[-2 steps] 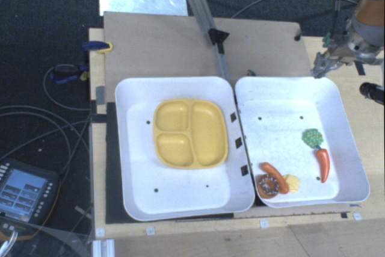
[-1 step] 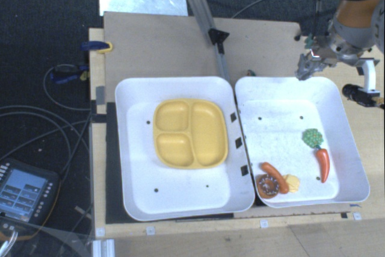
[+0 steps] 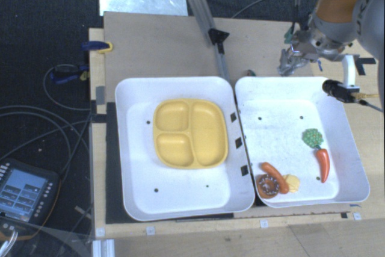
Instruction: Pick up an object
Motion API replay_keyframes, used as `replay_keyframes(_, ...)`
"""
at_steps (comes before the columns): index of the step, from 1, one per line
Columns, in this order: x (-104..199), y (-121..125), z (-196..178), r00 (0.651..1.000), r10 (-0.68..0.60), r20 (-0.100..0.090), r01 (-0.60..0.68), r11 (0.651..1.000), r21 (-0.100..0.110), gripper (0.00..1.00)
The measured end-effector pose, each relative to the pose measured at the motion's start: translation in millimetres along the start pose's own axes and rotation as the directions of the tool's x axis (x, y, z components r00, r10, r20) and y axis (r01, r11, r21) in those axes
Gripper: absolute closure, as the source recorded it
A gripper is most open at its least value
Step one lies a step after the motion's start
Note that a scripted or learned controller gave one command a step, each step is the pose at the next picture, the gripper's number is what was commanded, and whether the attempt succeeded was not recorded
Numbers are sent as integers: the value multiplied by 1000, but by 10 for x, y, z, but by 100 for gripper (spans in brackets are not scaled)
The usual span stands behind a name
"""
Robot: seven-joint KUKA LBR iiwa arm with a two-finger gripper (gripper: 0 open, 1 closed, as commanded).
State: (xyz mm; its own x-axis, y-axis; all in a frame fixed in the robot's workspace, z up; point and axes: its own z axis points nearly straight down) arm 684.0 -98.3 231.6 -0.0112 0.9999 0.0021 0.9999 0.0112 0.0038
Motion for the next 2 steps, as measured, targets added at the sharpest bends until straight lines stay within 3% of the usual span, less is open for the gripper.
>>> replay_keyframes(2,1115,-127,-86,1000,0,-1,0,1000,2,100)
